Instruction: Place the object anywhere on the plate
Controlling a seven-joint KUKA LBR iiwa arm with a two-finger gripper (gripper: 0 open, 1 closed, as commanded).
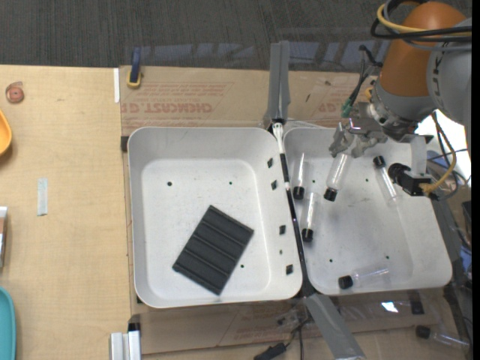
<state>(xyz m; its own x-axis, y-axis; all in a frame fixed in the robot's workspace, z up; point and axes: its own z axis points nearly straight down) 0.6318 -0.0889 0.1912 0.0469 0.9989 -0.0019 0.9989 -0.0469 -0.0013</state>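
The end effector (351, 142) pinches a clear tube (336, 175) above the right bin (420, 272), over brown cardboard (202, 100).

A robotics lab: grey-and-orange arm (420, 58), twin white bins (150, 201), cardboard-lined bench (60, 201), loose cabling (397, 13).

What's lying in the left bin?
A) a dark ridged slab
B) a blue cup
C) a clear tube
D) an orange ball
A: a dark ridged slab lies at a slant on the floor of the left bin; the clear tubes are in the right bin.
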